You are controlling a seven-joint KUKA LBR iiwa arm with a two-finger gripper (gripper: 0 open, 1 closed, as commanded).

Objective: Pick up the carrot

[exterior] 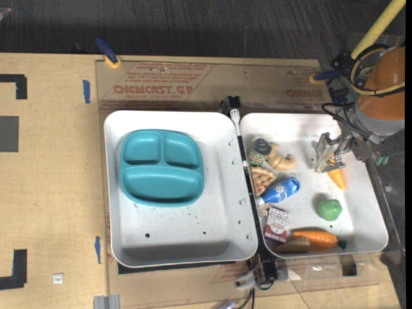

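A long orange carrot (pixel 315 238) with a dark green end lies flat along the front wall of the right bin (pixel 372 205). My gripper (pixel 328 154) hangs over the far right part of that bin, well behind the carrot. Directly under its tip is a small orange wedge (pixel 337 175), touching it or very close to it. I cannot tell whether the wedge is gripped or just lying on the bin floor.
The right bin also holds a green ball (pixel 329 209), a blue-and-white packet (pixel 280 190), a red-and-white carton (pixel 277 224), some tan snack pieces (pixel 270 166) and a small round tin (pixel 260 148). In the left bin (pixel 122 230) lies a teal divided plate (pixel 162 167).
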